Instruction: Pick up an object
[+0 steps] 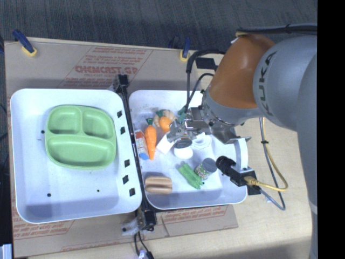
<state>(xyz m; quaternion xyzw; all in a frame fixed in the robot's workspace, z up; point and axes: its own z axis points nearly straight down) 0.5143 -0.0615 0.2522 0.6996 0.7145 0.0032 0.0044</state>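
While its grip cannot be told, the hand (180, 129) hangs among carrot (151, 140), cup (183, 151) and can (204, 169).

Even overhead light, moderately bright. White bins (32, 198) slightly washed out. Soft shadow under arm (269, 74). Image grainy, small objects soft; no strong glare.

Left bin (21, 198): smooth white plastic, slight sheen. Right bin (237, 194): same white plastic. Green plate (81, 136) in left bin: matt plastic, smooth. Carrot (151, 140): orange plastic, smooth. Bun (158, 184): tan, matt. Cardboard (108, 63) under bins: brown, matt, red print. Arm (285, 80): smooth grey shell, glossy orange band (240, 72). Bench (280, 225): pale, matt.
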